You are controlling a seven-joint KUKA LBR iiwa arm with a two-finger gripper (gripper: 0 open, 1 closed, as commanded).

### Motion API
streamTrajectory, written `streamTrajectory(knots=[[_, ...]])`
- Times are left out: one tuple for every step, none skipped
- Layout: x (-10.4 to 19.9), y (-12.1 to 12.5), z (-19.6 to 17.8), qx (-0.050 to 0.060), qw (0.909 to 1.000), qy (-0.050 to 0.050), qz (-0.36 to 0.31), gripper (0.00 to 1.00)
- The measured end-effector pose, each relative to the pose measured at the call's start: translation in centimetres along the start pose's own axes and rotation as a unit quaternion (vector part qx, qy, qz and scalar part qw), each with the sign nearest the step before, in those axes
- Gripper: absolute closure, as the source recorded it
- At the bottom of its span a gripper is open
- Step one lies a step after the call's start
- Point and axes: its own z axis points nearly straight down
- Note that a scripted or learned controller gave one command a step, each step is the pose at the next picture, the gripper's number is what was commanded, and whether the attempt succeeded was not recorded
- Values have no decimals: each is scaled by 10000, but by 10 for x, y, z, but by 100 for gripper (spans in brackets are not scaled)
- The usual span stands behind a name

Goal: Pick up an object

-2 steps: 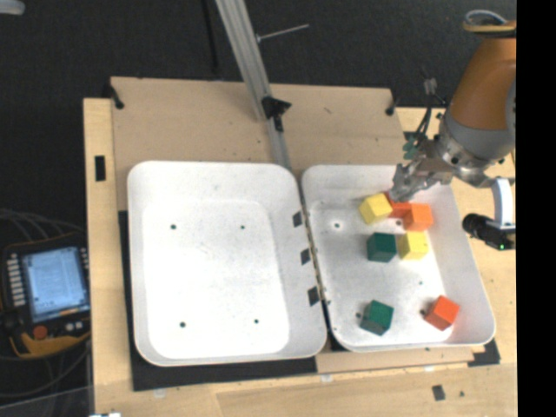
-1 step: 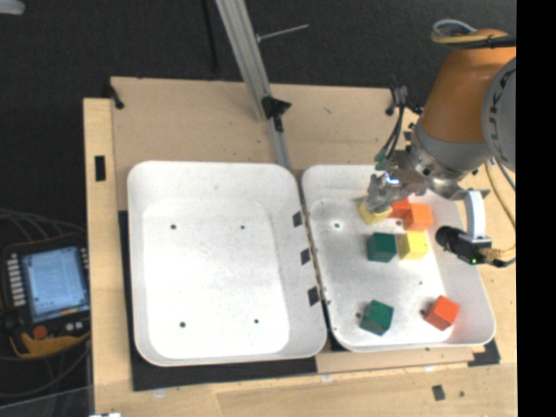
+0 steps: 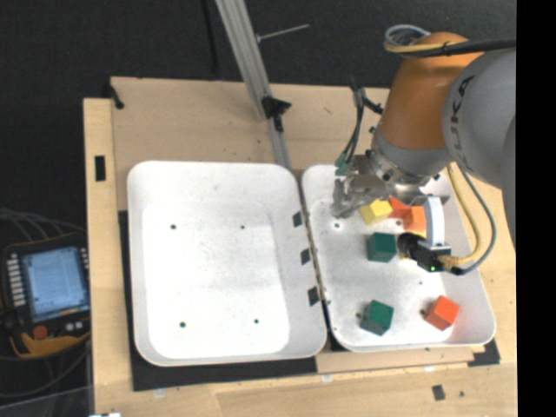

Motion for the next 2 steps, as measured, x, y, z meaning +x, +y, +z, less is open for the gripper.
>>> streamTrajectory(knots=[[45,-3,-5,1,10000,5,-1,100],[96,-15,-12,9,10000,7,-5,100]])
